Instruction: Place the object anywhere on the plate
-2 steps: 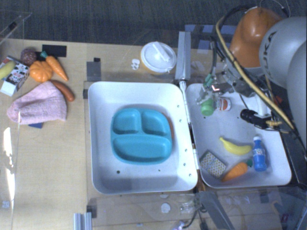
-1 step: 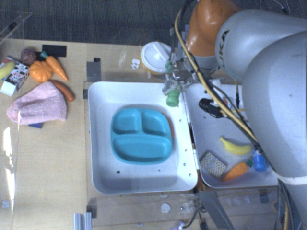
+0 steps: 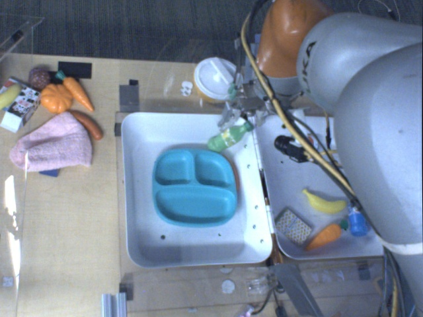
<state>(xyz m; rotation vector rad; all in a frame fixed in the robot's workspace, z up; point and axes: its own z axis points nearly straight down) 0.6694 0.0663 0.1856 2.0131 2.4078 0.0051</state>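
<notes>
A blue divided plate [image 3: 196, 185] lies in the middle of the left white bin [image 3: 142, 243]. My gripper [image 3: 242, 119] hangs over the bin's far right corner, just beyond the plate's far right edge. It is shut on the top end of a small green bottle [image 3: 227, 138]. The bottle slants down to the left, and its lower end is close above the plate's far right rim.
The right bin [image 3: 291, 248] holds a banana [image 3: 322, 202], a carrot [image 3: 324, 237], a blue item [image 3: 357, 223] and a grey patterned pad [image 3: 293, 226]. A white-lidded tub [image 3: 214, 78] stands behind the bins. A pink cloth [image 3: 53, 144] and toy vegetables [image 3: 66, 96] lie on the bench at left.
</notes>
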